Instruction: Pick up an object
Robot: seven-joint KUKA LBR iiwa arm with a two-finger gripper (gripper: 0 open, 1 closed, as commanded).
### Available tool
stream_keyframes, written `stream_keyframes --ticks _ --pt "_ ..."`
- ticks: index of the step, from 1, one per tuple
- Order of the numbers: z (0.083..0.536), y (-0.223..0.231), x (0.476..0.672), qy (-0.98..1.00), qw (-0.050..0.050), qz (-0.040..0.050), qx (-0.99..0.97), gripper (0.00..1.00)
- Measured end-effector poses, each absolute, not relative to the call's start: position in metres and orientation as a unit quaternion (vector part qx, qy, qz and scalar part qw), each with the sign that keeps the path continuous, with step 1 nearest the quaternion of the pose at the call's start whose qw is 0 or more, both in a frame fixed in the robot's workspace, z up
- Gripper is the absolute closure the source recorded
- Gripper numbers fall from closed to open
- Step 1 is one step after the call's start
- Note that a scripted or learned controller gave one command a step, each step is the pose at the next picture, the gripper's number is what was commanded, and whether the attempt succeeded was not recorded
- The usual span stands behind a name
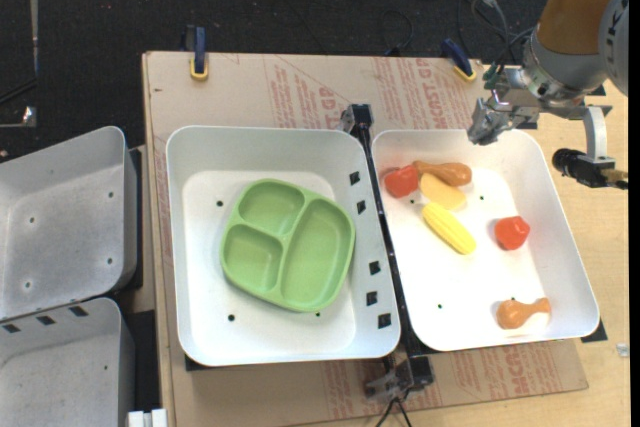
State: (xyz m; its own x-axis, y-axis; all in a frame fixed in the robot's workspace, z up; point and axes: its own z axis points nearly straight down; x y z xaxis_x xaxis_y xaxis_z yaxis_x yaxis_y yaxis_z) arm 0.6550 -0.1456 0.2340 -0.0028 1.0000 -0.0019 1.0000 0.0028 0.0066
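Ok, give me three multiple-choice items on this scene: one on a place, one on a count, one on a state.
1. Where does the green divided plate lie?
A. in the left bin
B. in the right bin
C. on the cardboard outside both bins

2. How many red pieces lie in the right bin?
A. none
B. two
C. four

3. How does the tool stand to the toy food?
A. pressed down on the yellow corn
B. lifting a drumstick
C. at the bin's far edge, apart from every piece

Key: 1 A, the plate sits inside the left bin. 2 B, one red piece at the far cluster, another red piece by itself. 3 C, the tool hangs by the far rim, with the yellow corn and both drumsticks lying free.
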Motion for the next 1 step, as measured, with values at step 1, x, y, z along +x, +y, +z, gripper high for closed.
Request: stream_keyframes --ticks 1 --pt "0.2408 -0.0880 0.6363 0.710 -0.001 0.0005 0.704 1.00"
